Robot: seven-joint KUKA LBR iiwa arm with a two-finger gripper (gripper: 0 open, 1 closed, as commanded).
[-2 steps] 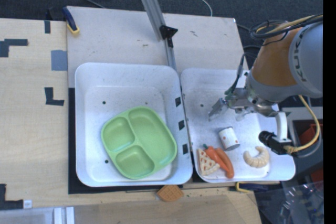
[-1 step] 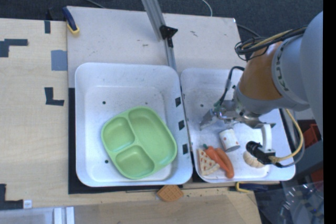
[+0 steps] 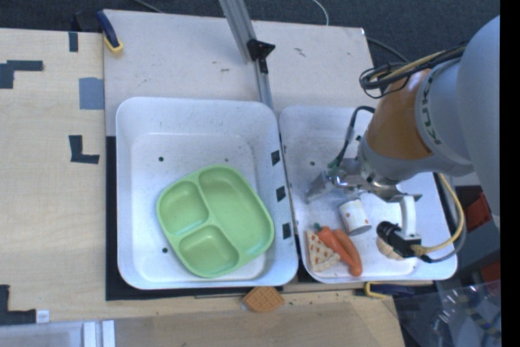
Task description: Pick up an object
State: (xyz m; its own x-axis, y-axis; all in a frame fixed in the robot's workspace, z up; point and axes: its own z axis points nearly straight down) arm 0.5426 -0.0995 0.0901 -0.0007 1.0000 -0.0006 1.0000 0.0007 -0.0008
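My gripper (image 3: 323,186) hangs low over the middle of the right bin (image 3: 299,134), pointing toward the lower left. A small white cylinder (image 3: 354,216) lies just to its lower right, apart from it. Nearer the bin's front edge lie an orange carrot (image 3: 344,249) and a tan waffle-patterned wedge (image 3: 320,253), touching each other. Nothing shows between the gripper's tips.
The left bin (image 3: 138,126) holds a green three-compartment plate (image 3: 214,219). A tan biscuit-like piece (image 3: 262,300) lies on the bench outside the bins' front edge. A grey metal pole (image 3: 234,4) slants down to the divide between the bins.
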